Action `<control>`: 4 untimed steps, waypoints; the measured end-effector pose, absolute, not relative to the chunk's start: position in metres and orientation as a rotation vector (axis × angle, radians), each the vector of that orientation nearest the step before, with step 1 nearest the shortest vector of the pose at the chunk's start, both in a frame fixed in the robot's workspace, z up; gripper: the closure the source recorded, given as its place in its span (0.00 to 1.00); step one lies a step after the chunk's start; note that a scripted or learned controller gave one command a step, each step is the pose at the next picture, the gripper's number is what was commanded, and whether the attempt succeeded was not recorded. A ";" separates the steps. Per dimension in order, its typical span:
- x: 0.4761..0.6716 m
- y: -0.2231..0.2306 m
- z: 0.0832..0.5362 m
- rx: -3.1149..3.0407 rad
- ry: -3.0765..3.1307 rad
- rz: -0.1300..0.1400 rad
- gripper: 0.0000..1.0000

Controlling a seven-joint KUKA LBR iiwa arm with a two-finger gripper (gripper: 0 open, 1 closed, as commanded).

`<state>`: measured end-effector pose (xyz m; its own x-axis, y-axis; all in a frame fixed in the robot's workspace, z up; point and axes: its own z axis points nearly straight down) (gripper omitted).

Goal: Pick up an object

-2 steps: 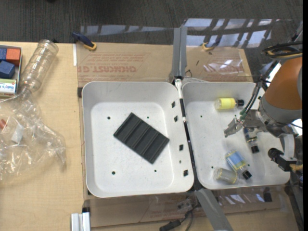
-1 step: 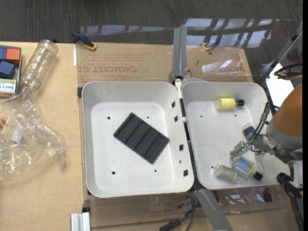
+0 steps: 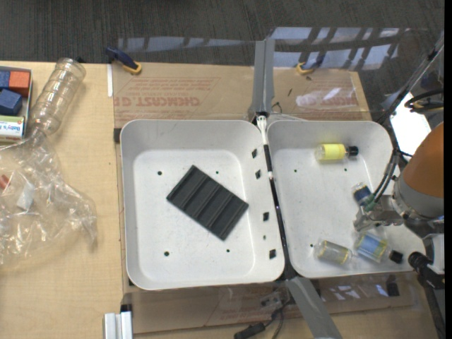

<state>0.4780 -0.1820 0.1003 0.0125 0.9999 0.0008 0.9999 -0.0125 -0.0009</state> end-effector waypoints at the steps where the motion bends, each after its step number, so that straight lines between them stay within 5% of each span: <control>1: 0.477 -0.187 0.091 -2.346 -2.087 0.001 1.00; 2: 0.477 -0.187 0.100 -2.347 -2.084 0.001 1.00; 3: 0.477 -0.187 0.100 -2.347 -2.084 0.001 0.00; 4: 0.477 -0.187 0.108 -2.347 -2.082 0.003 1.00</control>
